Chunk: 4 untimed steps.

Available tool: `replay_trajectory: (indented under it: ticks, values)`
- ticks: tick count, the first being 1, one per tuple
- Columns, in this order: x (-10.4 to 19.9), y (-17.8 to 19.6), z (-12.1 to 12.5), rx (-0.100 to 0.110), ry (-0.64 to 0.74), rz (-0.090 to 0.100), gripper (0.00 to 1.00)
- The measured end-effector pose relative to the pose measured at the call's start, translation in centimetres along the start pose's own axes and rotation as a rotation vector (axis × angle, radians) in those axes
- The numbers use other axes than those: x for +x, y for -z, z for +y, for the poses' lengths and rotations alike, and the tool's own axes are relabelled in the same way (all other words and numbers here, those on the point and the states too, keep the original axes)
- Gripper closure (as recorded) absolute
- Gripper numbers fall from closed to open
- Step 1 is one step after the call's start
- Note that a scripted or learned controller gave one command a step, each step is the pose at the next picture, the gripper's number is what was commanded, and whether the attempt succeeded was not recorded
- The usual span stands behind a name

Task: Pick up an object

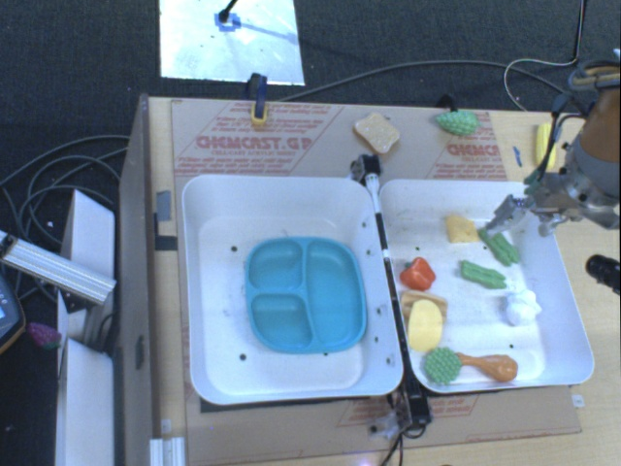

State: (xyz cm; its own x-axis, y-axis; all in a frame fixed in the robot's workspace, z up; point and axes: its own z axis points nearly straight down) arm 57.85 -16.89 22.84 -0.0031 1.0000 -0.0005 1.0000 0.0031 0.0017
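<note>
My gripper hangs over the far right part of the right bin, open, with nothing between its fingers. Just below its left finger lies a green pickle-like piece. A yellow chunk sits to the left of that finger. Further forward in the same bin are a green bean pod, a red pepper, a white lump, a pale yellow piece, and a green ball beside an orange drumstick shape.
The left bin holds a blue divided plate. On the cardboard behind the bins lie a bread slice, a green knobbly toy and a yellow item. A clamp stands at the back edge.
</note>
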Motion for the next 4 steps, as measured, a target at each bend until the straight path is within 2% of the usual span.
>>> replay_trajectory:
  ticks: [1,2,3,4]
  values:
    - [-3.8,-9.3,4.6,0.003,-0.001,0.000,0.00]
    - [-3.7,-13.8,4.7,0.001,-0.001,0.000,0.00]
    - [-3.7,-12.6,4.8,-0.004,0.001,-0.002,1.00]
    - [-3.7,-12.6,4.8,-0.004,0.001,-0.002,0.00]
